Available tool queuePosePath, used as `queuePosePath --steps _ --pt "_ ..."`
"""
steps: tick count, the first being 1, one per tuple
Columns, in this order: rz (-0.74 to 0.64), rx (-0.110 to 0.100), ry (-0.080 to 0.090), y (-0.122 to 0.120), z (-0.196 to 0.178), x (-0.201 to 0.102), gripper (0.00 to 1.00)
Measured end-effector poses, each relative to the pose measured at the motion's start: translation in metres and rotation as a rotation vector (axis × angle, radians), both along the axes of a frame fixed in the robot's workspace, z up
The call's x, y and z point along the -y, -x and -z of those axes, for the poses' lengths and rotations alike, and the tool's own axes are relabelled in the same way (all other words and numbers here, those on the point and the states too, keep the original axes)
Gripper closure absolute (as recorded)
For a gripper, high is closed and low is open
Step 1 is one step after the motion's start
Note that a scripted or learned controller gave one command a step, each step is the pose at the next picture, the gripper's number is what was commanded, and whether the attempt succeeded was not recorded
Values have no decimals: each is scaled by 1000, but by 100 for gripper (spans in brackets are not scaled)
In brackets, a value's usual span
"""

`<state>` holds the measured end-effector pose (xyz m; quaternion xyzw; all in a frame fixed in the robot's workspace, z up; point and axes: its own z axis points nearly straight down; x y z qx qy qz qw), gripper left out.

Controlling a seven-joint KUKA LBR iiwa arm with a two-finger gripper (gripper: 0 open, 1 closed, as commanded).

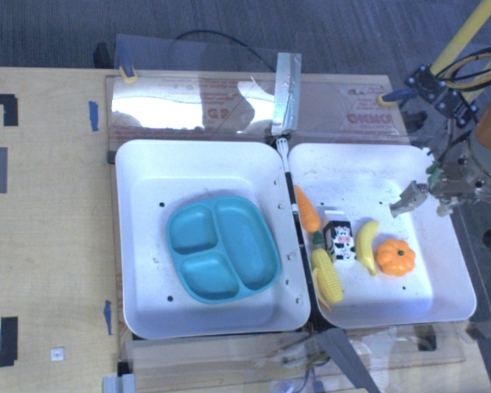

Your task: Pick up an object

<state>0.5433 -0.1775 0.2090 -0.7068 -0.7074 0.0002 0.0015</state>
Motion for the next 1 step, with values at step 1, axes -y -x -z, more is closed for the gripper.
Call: queuePosePath --steps 1 --pt "-202 8 4 46 122 15 0"
